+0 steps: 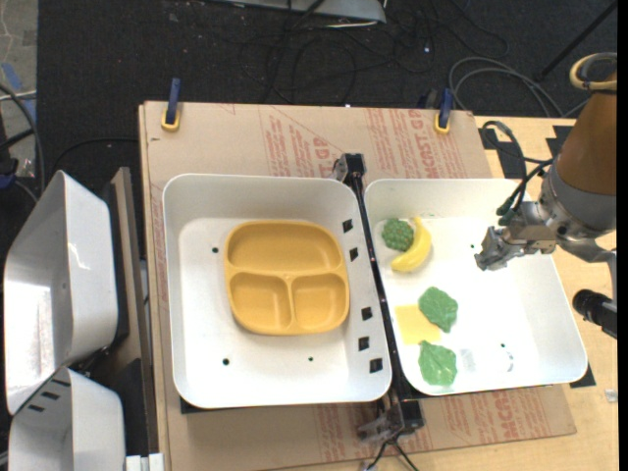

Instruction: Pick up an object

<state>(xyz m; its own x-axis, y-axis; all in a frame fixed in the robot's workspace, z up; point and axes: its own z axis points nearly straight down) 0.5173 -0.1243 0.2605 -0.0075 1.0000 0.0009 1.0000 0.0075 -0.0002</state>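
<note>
The right bin (535,292) holds a yellow banana (416,248) with a green broccoli piece (396,234) against its left side. Below them lie a flat yellow cheese slice (414,325), a green leafy piece (439,308) and another green piece (437,363) near the bin's front. My gripper (494,253) hangs over the right half of this bin, to the right of the banana and apart from every item. Nothing shows between its fingers.
The left bin (196,263) carries a yellow divided tray (287,276) with three compartments. A black divider clip strip (368,263) runs between the bins. White tubs (54,283) stand off the bench at the left. Cables lie behind the bench.
</note>
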